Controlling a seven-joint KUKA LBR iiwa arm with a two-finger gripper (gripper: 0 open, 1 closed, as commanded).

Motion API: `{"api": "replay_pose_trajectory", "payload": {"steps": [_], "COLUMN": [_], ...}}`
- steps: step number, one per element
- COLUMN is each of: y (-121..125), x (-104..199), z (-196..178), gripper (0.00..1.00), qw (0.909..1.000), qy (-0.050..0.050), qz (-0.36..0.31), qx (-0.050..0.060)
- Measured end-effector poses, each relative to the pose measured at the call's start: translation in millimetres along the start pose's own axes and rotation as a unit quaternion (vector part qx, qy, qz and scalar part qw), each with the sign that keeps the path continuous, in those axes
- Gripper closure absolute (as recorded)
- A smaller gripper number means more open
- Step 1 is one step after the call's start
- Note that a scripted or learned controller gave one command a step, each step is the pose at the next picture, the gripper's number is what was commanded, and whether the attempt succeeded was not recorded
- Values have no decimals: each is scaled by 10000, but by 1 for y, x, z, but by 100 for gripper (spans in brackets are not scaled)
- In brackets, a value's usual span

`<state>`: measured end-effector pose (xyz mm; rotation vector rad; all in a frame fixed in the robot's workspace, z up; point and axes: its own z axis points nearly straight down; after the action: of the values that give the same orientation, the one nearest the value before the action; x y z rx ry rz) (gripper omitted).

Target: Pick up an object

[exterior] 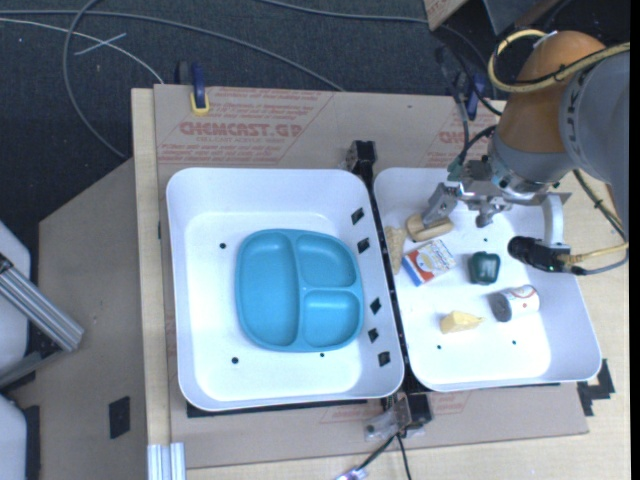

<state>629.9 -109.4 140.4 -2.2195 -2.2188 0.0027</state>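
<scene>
A small tan block point(428, 229), likely a wooden or bread-like piece, is lying in the upper-left part of the right bin point(560, 353), its long axis running from lower-left to upper-right, the upper-right end pointing toward the wrist. The gripper point(440, 208) is sitting right at that upper end of the block, its grey fingers angling down and to the left; whether the fingers are closed on the block or merely beside it cannot be told from this angle. Just below the block, a small red-and-white card or packet point(430, 261) is lying flat, tilted slightly. Left of it, touching the bin's left wall, a pale beige piece point(395, 247) is standing on end, long axis roughly vertical in the view. To the right of the packet, a dark green rounded object point(485, 267) is resting apart from the others. Lower down, a yellow wedge point(461, 321) is pointing left, and near it a grey oval piece point(500, 307) is lying just beside a small white object with a red mark point(524, 297). The grey arm with its orange band point(545, 78) is reaching in from the right. The left bin point(200, 208) is holding a blue divided plate point(297, 290) with three compartments, sitting near its middle. Both bins are resting on a brown cardboard sheet point(260, 118).
</scene>
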Motion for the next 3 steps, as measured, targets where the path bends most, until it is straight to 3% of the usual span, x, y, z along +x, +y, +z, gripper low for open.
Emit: {"api": "replay_pose_trajectory", "payload": {"steps": [1, 2, 3], "y": [0, 1, 0], "x": [1, 1, -3], "z": [52, 38, -6], "gripper": [0, 100, 100], "qw": [10000, 10000, 10000], "qy": [4, 3, -7], "qz": [-2, 0, 3], "qx": [6, -15, -37]}}
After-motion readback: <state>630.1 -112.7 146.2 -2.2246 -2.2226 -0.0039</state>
